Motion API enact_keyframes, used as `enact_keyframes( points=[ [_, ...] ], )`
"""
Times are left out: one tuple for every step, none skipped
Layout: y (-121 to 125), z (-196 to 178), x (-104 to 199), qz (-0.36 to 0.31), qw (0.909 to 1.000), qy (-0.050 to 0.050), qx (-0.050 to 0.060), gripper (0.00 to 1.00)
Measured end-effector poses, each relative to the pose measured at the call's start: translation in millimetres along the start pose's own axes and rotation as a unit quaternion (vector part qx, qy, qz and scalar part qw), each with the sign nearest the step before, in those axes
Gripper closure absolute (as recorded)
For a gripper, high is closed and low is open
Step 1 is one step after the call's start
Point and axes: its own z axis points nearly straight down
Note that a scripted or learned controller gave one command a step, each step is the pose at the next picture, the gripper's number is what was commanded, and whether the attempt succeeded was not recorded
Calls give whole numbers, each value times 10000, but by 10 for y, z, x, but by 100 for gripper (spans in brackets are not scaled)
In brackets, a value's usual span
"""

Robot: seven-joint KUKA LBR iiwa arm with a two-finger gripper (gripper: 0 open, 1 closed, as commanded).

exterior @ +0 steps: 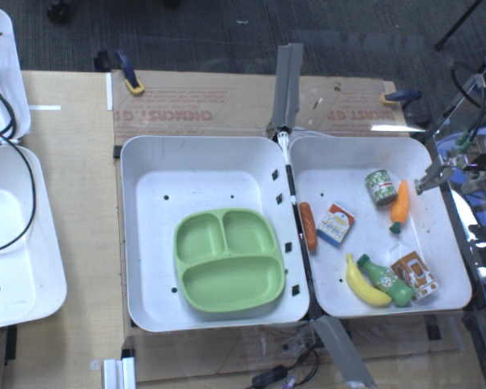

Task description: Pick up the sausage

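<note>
The sausage (pixel 308 225) lies in the right bin (pixel 437 294), a slim reddish-brown cylinder tucked right along the bin's left wall, lengthwise against the divider. Just beside it, a small white, blue and orange carton (pixel 335 224) sits tilted, close but not touching as far as one can see. Up toward the bin's far side there's a squat green-labelled can (pixel 380 186), and beside it an orange carrot (pixel 399 204) with a green stub, pointing at the near edge. Down by the near right corner, a yellow banana (pixel 364 284), a green bottle (pixel 386 281) and an orange-patterned box (pixel 415 273) are bunched together, touching. The left bin (pixel 146 217) holds a smooth green plate (pixel 228 259) with three compartments, rounded corners. Over at the worktop's right edge, the end effector (pixel 437 177) is a tangle of grey metal above the right bin's rim, well apart from the sausage; whether it is released or clenched, one cannot tell.
</note>
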Motion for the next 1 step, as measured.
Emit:
enact_keyframes(
  points=[
    [-98,1673,515,-1811,9835,5,-3,0]
  ],
)
